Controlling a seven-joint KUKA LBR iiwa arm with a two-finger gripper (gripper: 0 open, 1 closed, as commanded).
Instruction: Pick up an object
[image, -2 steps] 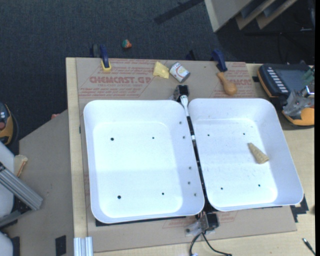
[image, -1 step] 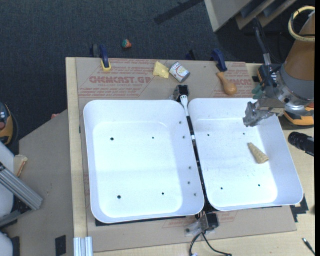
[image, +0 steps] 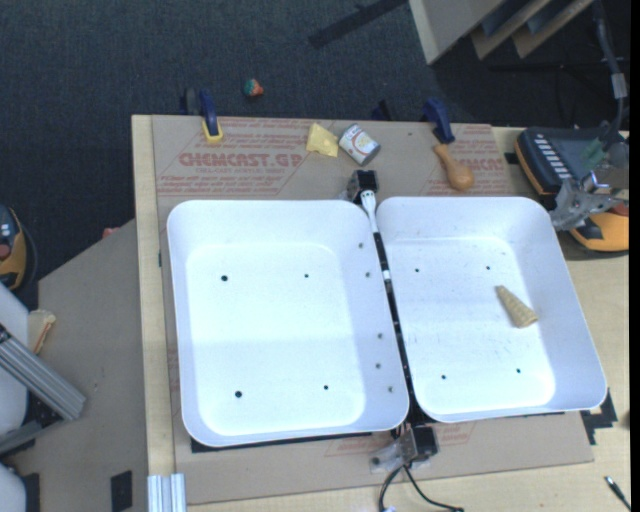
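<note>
2 white bins side by side on the bench (image: 160, 300), their inner rims touching along a dark seam.

Left bin (image: 200, 225): 4 small dark dots on the floor, 1 toward each corner.

Right bin (image: 565, 260): same pattern of dots, fine dark specks scattered across the floor. 1 loose object in it, a tan cone (image: 516, 305), lying on its side right of the bin's middle, narrow tip toward the far wall, wider end toward the near-right corner. It is apart from every wall and touches nothing else.

Behind the bins, on a brown sheet with red print (image: 240, 158): a yellow wedge (image: 321, 140) just beside a small white and brown box (image: 358, 144); an orange-brown pear-shaped piece (image: 454, 168) near the right bin's far rim. 2 blue clamps (image: 209, 115) on the sheet's far edge. A black clip (image: 364, 185) sits at the far end of the seam.

A black keypad unit (image: 545, 158) lies at the far right.

On the dark carpet beyond the bench, a small coloured ball (image: 254, 88).
</note>
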